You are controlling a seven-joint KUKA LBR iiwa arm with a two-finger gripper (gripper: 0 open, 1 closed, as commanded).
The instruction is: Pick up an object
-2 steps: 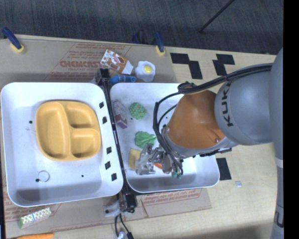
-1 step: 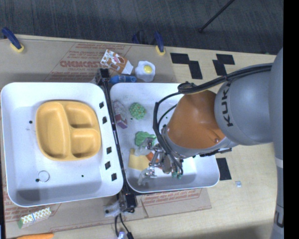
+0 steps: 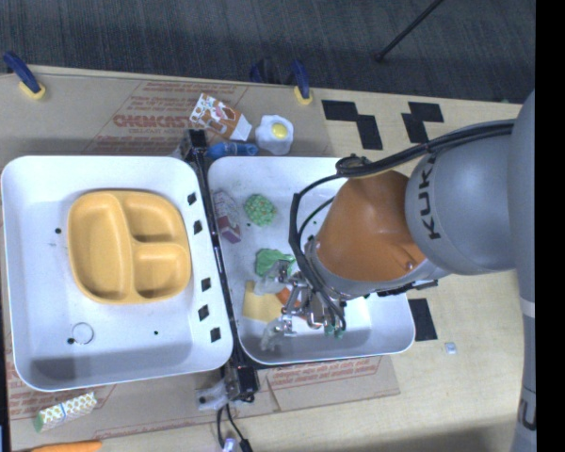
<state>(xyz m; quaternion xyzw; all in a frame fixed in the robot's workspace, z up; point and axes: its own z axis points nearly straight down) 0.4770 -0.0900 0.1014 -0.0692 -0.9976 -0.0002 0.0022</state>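
right white bin (image 3: 395, 332), end effector (image 3: 306, 316) low inside, yellow block (image 3: 259, 306) just left, finger state unclear

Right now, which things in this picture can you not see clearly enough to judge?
- End effector, camera view: its fingers merge with the clutter beneath; open or shut cannot be told.
- Right bin: the arm's orange band hides much of its floor.
- Yellow piece and green item: partly covered by the end effector, too small to identify.
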